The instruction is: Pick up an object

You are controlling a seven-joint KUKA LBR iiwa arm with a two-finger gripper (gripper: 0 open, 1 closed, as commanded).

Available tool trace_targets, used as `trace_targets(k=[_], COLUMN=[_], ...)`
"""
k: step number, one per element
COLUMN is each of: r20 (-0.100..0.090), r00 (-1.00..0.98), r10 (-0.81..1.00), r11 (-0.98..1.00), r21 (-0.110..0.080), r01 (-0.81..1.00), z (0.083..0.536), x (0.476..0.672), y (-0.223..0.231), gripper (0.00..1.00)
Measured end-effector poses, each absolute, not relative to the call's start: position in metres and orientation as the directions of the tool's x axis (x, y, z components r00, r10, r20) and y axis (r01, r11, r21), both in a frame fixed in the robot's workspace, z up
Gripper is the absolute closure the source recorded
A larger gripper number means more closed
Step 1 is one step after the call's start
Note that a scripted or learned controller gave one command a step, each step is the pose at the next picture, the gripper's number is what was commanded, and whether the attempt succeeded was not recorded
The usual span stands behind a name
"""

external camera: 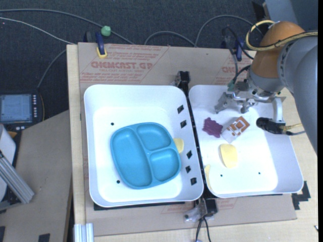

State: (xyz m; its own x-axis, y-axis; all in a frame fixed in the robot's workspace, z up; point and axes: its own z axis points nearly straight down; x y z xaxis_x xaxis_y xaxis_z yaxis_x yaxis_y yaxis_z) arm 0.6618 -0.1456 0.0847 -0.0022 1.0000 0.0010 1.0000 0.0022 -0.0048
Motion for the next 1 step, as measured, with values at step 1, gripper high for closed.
trace_targets(k=[1], r20=[0.0], r00=[-0.003], r10=[1.0], r11=[0.003], r21=[0.001], r01=[1.0], z=[0.0996], x=[0.6636], y=[-0.1453], gripper=[1.0])
